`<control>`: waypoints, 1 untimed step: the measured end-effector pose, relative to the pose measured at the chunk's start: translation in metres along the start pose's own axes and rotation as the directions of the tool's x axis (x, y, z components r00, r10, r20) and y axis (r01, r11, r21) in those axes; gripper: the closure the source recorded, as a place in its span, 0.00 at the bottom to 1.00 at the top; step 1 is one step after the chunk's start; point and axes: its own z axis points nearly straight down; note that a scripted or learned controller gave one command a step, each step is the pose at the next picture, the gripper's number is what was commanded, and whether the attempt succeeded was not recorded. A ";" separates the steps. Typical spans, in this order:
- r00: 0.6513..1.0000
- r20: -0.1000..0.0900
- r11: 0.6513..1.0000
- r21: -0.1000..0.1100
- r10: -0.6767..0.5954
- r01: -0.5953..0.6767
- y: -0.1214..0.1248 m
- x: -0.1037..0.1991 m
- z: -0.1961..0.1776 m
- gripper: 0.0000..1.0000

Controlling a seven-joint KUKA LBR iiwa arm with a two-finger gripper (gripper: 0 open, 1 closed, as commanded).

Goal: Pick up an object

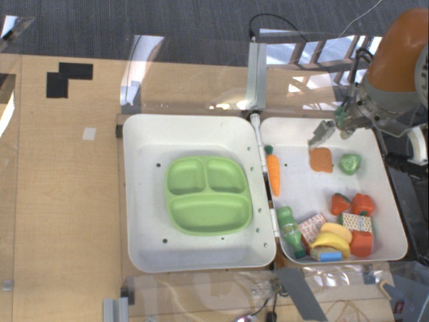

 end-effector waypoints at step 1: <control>0.999 0.001 0.999 -0.001 0.033 -0.033 0.012 -0.026 0.120 0.00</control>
